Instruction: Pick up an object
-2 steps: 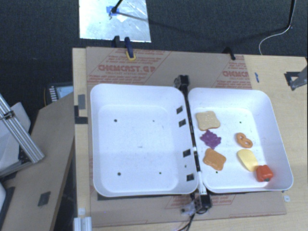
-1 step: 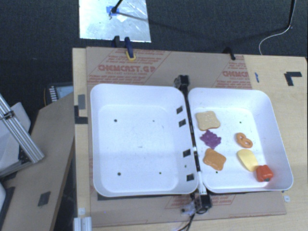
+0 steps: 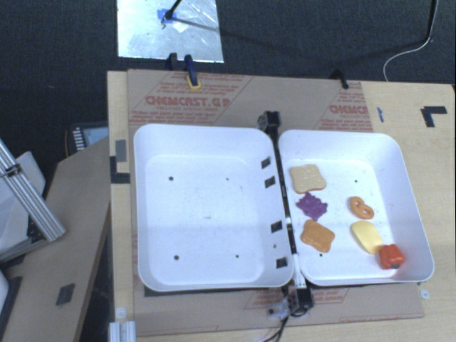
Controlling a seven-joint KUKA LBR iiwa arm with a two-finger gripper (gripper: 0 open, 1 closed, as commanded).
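Two shallow white bins side by side on the bench (image 3: 121,212): left bin (image 3: 206,137), right bin (image 3: 399,162), touching along the middle. Brown cardboard sheet (image 3: 235,98) with red print beneath both. Shiny foil square (image 3: 169,20) on dark floor behind. Aluminium rail (image 3: 28,198) at left.

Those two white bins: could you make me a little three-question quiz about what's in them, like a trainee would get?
1. True or false: the toast slice lies in the left bin.
2. Which item sits nearest the right bin's front right corner?
A. the purple piece
B. the red piece
C. the pretzel
3. Fill the gap: the yellow piece lies between the pretzel and the ____ piece.

Key: 1 false, it lies in the right bin. 2 B. 3 red.
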